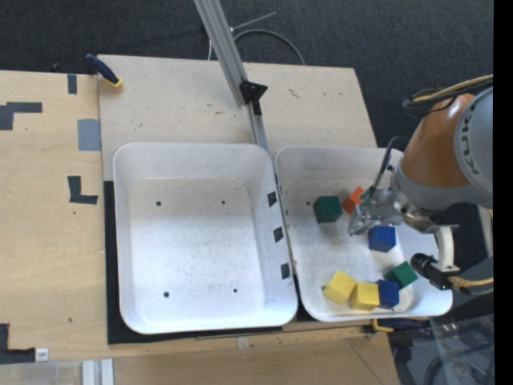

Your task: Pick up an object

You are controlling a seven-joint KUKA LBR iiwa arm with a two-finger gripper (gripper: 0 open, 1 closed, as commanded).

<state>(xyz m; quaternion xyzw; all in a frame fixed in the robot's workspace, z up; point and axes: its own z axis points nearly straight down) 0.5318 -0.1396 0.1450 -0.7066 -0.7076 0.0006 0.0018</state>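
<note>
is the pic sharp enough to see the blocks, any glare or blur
Camera view: even, soft lighting, no strong glare on the white bins; the blocks read clearly, like the blue cube; the gripper looks slightly soft, its fingers hard to resolve.

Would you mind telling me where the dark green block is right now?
The dark green block sits in the right bin, in its upper left part, just left of the orange block and the gripper.

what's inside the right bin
In the right bin: a dark green block, orange block, blue cube, two yellow blocks, more near them. The gripper covers part.
</note>
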